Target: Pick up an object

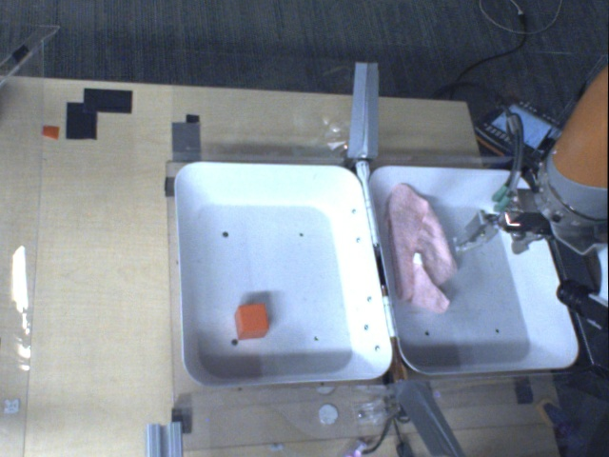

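A pink cloth [420,248] lies crumpled along the left side of the right bin [533,336]. A small orange block [252,321] rests near the front left of the left bin [314,184]. My gripper [473,238] hangs over the right bin, just to the right of the cloth, its fingers pointing left toward it. Nothing shows between the fingers. The arm's orange band and grey wrist sit at the right edge of the view.
A metal divider post [364,112] stands behind the seam between the bins. Black markers [92,110] and a tiny orange square [50,132] lie on the wooden bench at the far left. Cables run behind the right bin.
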Tool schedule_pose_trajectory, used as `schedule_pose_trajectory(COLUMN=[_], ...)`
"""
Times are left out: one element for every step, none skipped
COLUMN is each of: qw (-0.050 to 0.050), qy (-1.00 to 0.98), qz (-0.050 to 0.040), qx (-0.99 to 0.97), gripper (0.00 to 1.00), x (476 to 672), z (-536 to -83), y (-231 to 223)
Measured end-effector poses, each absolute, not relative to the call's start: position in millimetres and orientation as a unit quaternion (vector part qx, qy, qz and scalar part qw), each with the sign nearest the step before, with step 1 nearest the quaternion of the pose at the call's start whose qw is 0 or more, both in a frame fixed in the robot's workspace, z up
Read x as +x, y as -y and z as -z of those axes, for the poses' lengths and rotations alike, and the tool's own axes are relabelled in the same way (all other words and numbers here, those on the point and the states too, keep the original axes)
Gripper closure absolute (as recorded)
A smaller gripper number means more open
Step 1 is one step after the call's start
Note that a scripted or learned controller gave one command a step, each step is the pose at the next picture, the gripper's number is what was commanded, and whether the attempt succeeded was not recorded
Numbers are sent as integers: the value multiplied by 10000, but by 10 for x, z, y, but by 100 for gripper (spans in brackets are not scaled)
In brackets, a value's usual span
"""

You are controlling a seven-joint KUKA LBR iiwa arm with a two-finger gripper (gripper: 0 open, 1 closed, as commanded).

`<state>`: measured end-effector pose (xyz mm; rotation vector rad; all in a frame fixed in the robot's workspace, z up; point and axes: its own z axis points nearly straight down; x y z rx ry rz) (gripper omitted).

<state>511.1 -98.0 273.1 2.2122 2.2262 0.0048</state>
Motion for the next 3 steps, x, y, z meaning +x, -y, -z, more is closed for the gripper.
schedule_pose_trajectory(qw=[54, 25, 15], qy=[-6937, -8064, -8340], qz=[-37, -16, -12], qx=[7203, 5913, 5517], gripper=[0, 0, 0], x=[5185, 5582, 5502], z=[-4014, -3195, -1419], y=[1027, 710, 917])
